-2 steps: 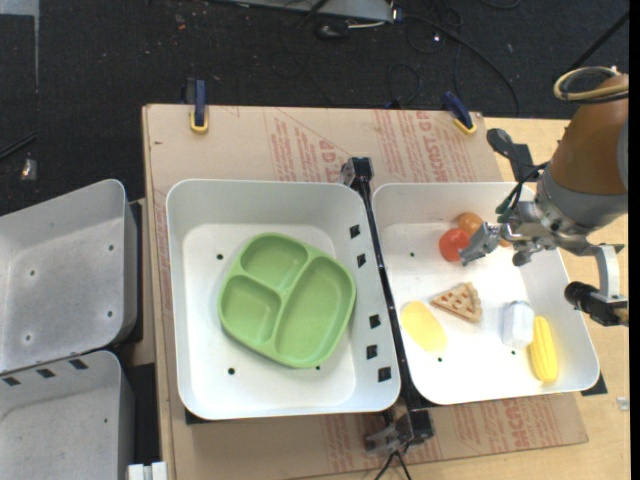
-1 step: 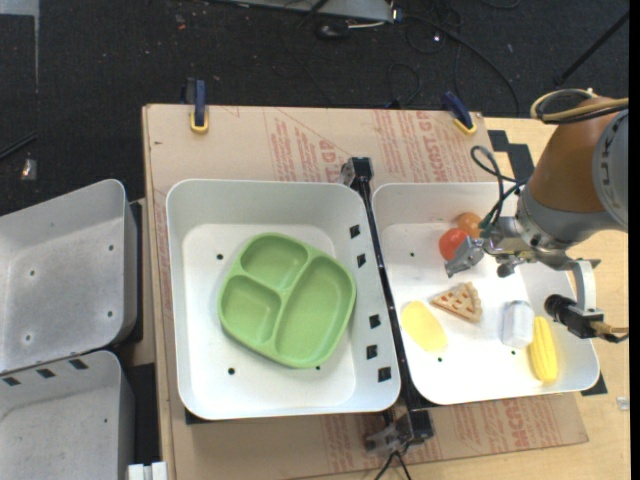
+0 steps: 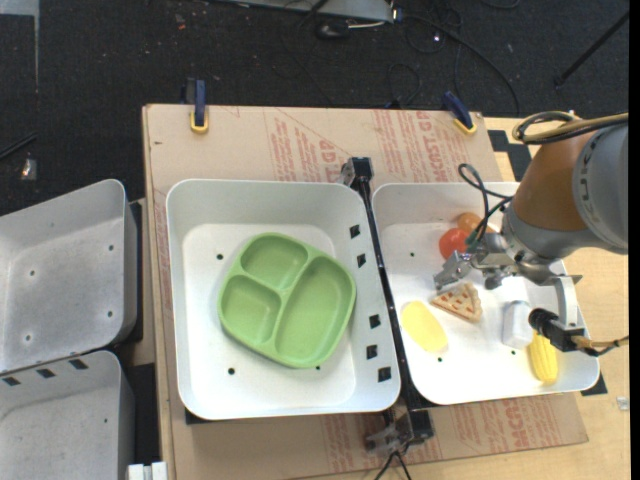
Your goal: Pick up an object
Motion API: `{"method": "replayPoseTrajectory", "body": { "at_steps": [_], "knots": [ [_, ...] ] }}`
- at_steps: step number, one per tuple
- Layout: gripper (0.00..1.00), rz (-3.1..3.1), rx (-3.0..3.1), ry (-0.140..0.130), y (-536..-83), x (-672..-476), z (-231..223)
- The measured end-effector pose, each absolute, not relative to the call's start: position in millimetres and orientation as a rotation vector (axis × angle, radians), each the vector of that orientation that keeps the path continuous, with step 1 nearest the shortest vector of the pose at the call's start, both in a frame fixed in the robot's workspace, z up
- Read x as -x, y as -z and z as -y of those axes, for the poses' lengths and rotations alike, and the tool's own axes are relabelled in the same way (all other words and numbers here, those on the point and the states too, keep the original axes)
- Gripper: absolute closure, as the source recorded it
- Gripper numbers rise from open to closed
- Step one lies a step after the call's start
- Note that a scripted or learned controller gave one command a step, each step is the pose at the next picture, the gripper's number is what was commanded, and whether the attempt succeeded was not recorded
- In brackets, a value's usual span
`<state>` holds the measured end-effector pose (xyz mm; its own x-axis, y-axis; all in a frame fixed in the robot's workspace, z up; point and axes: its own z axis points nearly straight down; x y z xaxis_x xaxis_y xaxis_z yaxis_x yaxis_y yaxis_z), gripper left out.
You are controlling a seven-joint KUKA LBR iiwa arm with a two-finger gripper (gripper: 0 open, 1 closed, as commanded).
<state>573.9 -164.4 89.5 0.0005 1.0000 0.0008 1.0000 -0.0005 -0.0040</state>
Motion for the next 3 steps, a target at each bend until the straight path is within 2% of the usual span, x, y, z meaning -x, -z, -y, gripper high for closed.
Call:
{"method": "replayPoseTrajectory", "body": {
  "at_steps": [1, 3],
  "knots": [
    [1.00, 2.222, 2.223, 0.001, -102.6, -575.5, 164.9],
    [1.00, 2.227, 2.223, 0.004, -190.1, -572.2, 164.2]
  ]
}}
